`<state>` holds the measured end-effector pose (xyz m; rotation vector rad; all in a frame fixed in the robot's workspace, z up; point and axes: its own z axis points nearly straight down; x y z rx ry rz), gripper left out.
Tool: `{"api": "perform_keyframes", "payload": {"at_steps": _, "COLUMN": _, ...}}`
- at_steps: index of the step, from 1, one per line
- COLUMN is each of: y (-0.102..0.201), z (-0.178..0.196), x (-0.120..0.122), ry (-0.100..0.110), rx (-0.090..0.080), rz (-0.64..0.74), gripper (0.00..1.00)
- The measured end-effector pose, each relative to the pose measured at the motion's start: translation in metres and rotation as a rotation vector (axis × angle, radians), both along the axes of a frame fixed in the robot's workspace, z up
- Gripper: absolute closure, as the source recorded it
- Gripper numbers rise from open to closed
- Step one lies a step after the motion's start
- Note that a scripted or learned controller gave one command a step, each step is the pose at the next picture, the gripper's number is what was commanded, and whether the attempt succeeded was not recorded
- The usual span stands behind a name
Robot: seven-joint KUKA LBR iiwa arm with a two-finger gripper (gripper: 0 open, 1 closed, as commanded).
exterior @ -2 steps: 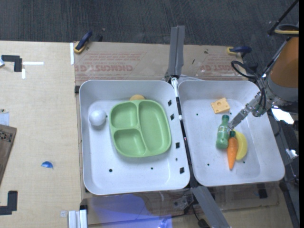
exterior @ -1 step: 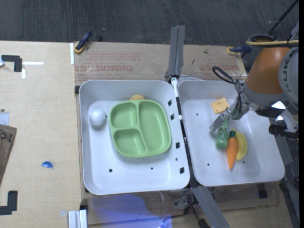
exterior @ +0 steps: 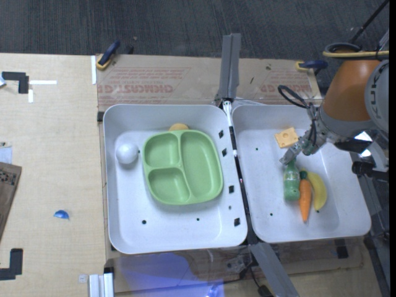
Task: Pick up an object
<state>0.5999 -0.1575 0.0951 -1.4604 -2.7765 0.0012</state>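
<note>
In the right bin (exterior: 266, 221) lie a green bottle-shaped toy (exterior: 291, 185), an orange carrot (exterior: 305, 198) and a yellow banana (exterior: 318, 190), packed side by side. A yellow cheese slice (exterior: 286, 137) sits farther back. My gripper (exterior: 293, 154) hangs low over the bin, just above the green toy's top and in front of the cheese. Nothing shows between its fingers.
The left bin (exterior: 124, 221) holds a green divided plate (exterior: 183, 166), a white ball (exterior: 127, 153) to its left and a yellow piece (exterior: 179, 127) peeking out behind it. A grey divider post (exterior: 229, 67) stands between the bins at the back.
</note>
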Motion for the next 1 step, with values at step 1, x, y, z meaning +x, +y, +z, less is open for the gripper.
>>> {"api": "perform_keyframes", "payload": {"at_steps": 1, "y": 0.1279, "z": 0.0937, "x": 0.0597, "ry": -0.002, "rx": -0.002, "rz": 0.031, "gripper": 1.0}}
